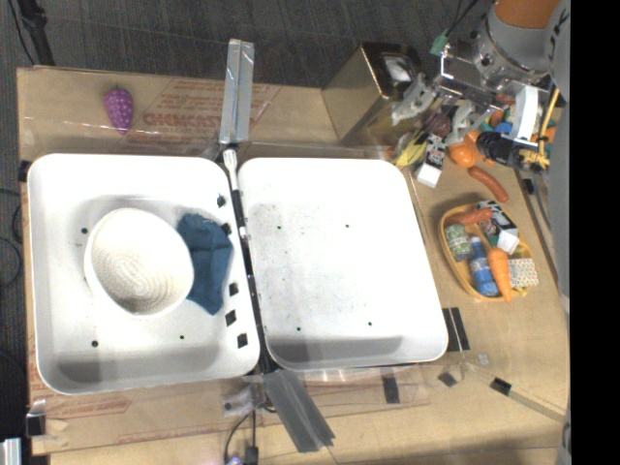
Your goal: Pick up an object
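Observation:
A white woven dome-shaped object [139,260] lies in the left bin [58,177], with a crumpled blue cloth [207,258] touching its right side. The right bin [334,260] shows its speckled white floor. My gripper [438,108] hangs beyond the right bin's far right corner, over the bench clutter and well away from both objects. Its two pale fingers [413,100] are spread apart, open, and I see nothing held between them.
A purple grape-like toy [119,108] lies on the cardboard behind the left bin. Small toys [455,148] are piled under the gripper. An oval yellow basket [484,252] of toys sits right of the right bin. A brown box [373,85] stands behind it.

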`<action>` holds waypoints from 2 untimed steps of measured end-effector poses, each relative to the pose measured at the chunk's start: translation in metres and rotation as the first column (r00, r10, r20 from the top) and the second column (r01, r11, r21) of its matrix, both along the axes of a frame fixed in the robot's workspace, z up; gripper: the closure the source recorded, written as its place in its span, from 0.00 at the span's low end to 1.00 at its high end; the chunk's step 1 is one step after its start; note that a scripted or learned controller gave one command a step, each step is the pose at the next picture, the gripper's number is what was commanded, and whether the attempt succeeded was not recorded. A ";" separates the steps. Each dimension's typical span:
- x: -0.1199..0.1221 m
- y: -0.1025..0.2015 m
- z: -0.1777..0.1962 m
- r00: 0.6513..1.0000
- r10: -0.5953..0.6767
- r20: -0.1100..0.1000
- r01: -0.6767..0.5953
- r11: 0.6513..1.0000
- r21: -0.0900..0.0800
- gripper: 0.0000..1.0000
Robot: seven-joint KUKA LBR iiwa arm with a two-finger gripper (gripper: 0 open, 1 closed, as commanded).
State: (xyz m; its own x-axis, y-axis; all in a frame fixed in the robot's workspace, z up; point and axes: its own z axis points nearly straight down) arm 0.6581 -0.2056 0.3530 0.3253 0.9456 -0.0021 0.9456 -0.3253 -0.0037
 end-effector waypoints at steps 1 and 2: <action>0.002 0.003 0.006 1.000 0.012 -0.006 -0.012 1.000 0.001 1.00; 0.000 0.095 0.021 0.958 -0.287 -0.005 0.287 0.958 -0.001 1.00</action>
